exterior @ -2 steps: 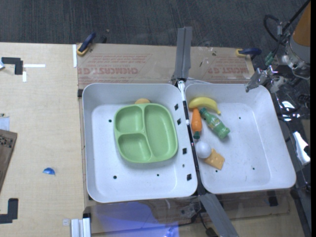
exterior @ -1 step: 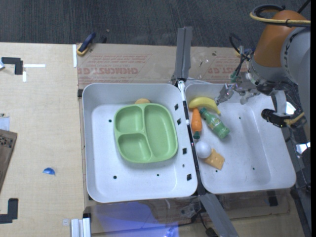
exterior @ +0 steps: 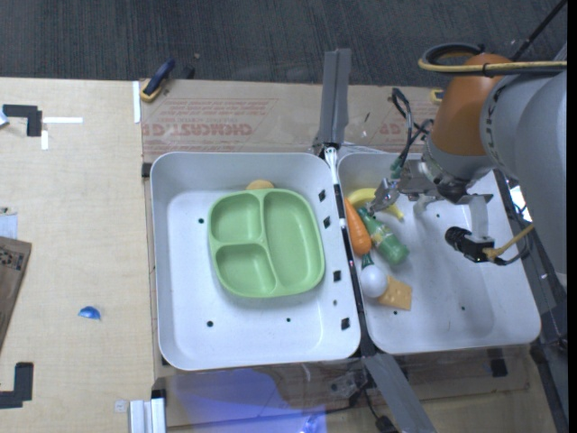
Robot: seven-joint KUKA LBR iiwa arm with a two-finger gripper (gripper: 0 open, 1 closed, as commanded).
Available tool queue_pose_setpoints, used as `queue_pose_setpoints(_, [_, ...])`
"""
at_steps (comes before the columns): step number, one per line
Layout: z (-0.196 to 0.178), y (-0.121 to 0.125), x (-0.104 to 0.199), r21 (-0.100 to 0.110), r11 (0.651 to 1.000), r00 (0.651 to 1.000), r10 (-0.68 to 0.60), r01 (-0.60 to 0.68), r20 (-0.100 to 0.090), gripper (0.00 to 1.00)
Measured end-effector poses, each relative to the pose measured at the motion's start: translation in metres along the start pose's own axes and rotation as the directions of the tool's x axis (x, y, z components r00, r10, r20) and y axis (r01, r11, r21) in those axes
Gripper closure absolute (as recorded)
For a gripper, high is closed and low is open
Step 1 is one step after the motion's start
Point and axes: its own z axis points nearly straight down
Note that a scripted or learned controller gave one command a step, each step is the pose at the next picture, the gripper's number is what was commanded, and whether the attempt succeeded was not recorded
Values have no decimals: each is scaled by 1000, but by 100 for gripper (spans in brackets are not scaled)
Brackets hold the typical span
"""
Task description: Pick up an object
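Toy pile sits along the inner wall of the right bin [exterior: 469, 318], the wall it shares with the left bin [exterior: 180, 269]. Pile has a banana [exterior: 362, 196] at the far end, then a carrot [exterior: 359, 227] and a green bottle [exterior: 386, 241] side by side, then a white egg [exterior: 372, 282] and a yellow cheese wedge [exterior: 397, 294] nearest the bin's front. The gripper [exterior: 389, 197] hangs low just beside the banana, on the side away from the shared wall, over the bottle's far end. Can't tell how it's set, too dark and small; nothing seen clamped in it. Left bin holds a green divided plate [exterior: 267, 242], with an orange-yellow object [exterior: 260, 186] peeking out behind the plate's far rim.
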Motion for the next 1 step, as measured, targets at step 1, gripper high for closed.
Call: queue_pose_setpoints(1, [0,-71,1,0,978,978,-211,211,-1,0])
